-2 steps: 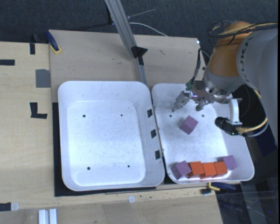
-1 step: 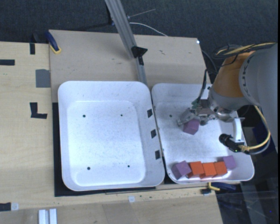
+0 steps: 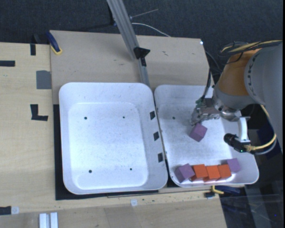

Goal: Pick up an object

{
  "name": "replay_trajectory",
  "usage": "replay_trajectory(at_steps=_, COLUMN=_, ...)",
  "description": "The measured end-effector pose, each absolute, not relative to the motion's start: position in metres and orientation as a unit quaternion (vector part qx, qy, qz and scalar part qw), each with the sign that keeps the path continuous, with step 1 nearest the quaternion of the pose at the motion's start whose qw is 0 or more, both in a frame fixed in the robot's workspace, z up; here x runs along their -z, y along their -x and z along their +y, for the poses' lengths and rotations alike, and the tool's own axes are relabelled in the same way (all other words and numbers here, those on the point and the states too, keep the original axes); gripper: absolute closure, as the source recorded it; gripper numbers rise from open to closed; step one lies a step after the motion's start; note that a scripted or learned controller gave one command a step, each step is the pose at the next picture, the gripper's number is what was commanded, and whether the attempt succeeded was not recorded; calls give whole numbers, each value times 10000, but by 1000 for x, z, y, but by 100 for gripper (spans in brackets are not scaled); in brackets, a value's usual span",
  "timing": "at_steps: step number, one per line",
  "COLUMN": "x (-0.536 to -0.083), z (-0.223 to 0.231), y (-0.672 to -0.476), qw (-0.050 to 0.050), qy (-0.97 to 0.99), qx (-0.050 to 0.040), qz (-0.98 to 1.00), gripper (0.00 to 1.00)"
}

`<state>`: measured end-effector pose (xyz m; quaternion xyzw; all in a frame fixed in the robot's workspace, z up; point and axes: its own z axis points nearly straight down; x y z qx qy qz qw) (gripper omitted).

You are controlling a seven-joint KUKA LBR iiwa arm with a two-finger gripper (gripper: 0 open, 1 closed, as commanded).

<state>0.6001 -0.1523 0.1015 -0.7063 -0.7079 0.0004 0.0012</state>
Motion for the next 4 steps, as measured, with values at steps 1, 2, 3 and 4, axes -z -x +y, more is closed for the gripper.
replay_trajectory(at_steps=1, x=-102, z=-152, y=-600, qw=11, qy=7062, qx=-3, qz=-7080, gripper=0)
replay_trajectory(at_steps=2, x=-91, z=-157, y=-546, qw=26, qy=7075, qx=-25, qz=-7067, gripper=0)
replay_trajectory(at_steps=3, x=-92, z=-196, y=-604, qw=-21, qy=7064, qx=3, qz=-7078, gripper=0)
replay_trajectory(at_steps=4, x=-92, z=-198, y=-558, qw=12, qy=7072, qx=-13, qz=-7070, gripper=0)
